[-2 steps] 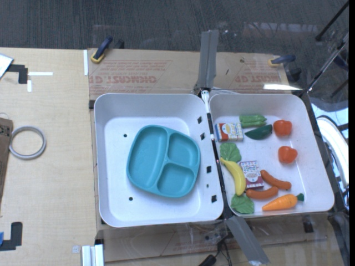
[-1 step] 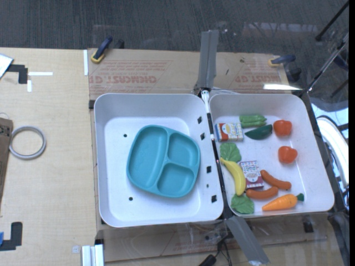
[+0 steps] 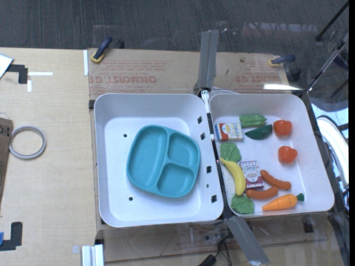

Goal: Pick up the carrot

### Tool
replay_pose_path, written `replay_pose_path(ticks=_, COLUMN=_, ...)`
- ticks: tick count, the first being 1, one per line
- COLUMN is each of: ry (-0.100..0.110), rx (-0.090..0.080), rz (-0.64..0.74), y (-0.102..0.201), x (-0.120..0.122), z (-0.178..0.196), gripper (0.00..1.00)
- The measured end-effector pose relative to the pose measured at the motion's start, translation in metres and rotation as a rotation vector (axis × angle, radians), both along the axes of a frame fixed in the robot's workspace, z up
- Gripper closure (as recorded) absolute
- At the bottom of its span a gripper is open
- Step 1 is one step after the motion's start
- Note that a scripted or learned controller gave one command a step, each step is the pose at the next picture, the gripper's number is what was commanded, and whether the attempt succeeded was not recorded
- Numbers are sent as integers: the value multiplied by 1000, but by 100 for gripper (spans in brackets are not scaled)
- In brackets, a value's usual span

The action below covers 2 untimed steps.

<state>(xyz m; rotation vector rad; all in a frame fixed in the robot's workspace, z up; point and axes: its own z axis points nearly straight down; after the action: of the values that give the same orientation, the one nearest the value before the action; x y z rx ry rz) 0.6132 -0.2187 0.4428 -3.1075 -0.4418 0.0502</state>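
Carrot (image 3: 281, 202) is lying in right bin (image 3: 310, 121); probably light, rigid, smooth. Grasping mid-body looks best. Gripper state: cannot tell.

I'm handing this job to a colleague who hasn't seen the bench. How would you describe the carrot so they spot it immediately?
Look in the right bin, at its near right corner. The carrot lies there on its side, just below two sausages. It is the only orange, tapered piece with a small green tip, unlike the rounder red-orange tomatoes farther back.
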Motion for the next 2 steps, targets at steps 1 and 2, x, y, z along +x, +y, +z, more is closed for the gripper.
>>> replay_pose_path(ticks=1, ry=10, rx=0, rz=7, y=1, x=3, z=3, gripper=100)
replay_pose_path(ticks=2, ry=20, rx=-1, rz=14, y=2, x=6, z=7, gripper=100)
